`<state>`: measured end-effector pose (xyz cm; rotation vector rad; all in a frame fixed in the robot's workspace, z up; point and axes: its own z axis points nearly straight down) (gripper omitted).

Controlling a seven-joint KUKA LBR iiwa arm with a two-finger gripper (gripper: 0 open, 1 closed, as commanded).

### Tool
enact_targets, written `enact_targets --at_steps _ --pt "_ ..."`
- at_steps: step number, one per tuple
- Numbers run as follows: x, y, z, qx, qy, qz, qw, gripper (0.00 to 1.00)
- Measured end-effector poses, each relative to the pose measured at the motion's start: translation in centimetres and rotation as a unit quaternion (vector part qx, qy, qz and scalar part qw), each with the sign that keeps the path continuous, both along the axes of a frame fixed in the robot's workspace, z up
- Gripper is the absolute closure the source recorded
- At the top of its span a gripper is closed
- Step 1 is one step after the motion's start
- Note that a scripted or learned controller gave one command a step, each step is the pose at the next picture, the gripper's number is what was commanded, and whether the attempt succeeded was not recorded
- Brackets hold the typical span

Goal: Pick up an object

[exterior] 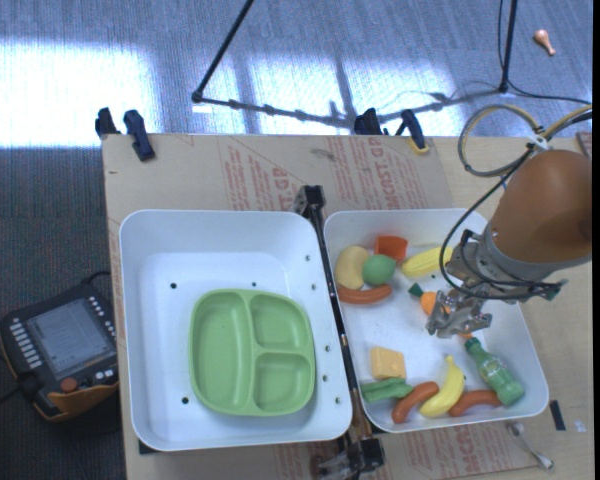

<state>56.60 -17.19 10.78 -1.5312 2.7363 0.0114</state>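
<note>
My gripper (458, 320) hangs low over the right bin (435, 223), just right of its middle. A small orange carrot piece (426, 301) lies at its left side, partly hidden by it. In front of the gripper stands a green bottle (494, 373), with a banana (443, 389), a sausage (413, 403) and a yellow cheese block (387, 362) nearby. At the bin's back lie a yellow fruit (351, 265), a green ball (379, 269), a red block (391, 247) and another banana (425, 261).
The left bin (160, 258) holds a green divided plate (252, 351). A black clamp bar (325, 258) runs between the bins. A handheld control pendant (60, 353) lies off the bench at the left. Cables (500, 138) loop behind the arm.
</note>
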Motion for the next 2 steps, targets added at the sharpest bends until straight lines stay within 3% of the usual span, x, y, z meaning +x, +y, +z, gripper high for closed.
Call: enact_targets --at_steps 1,2 --pt "0.0 0.0 0.0 0.0001 0.0 0.0 1.0 0.0" --pt "0.1 0.3 -2.0 -0.0027 -0.001 0.234 0.9722 0.0"
